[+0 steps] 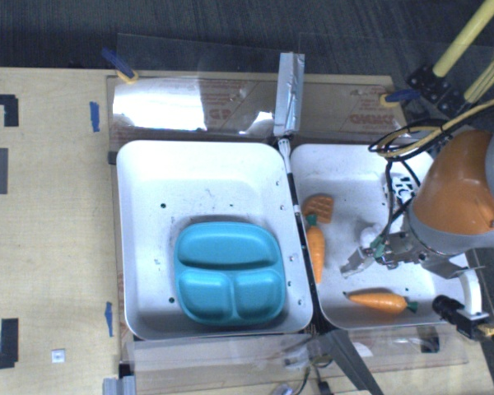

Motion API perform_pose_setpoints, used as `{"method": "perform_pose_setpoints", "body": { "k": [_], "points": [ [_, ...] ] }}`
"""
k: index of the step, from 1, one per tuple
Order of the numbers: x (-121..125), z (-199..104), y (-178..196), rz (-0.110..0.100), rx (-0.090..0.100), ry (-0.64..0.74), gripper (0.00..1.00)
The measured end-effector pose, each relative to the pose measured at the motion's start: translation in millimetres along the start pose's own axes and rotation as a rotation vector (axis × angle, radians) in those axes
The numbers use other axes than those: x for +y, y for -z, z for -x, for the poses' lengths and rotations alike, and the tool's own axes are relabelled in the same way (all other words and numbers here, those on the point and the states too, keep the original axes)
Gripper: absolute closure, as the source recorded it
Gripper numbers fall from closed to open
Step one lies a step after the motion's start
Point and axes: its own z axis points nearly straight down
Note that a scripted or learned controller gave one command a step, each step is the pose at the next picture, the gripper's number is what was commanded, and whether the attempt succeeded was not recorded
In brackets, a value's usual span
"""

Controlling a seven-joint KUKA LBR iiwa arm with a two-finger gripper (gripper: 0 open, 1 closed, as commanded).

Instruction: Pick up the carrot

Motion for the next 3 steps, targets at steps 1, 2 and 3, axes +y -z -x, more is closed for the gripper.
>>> {"method": "perform_pose_setpoints", "body": {
  "k": [1,2,3],
  "points": [
    [-2,33,-42,0.007,0.0,0.138,0.0],
    [6,-18,57,0.01,-0.003,0.228,0.0],
    [-8,51,-12,0.0,-0.001,0.178,0.0]
  ]
}}
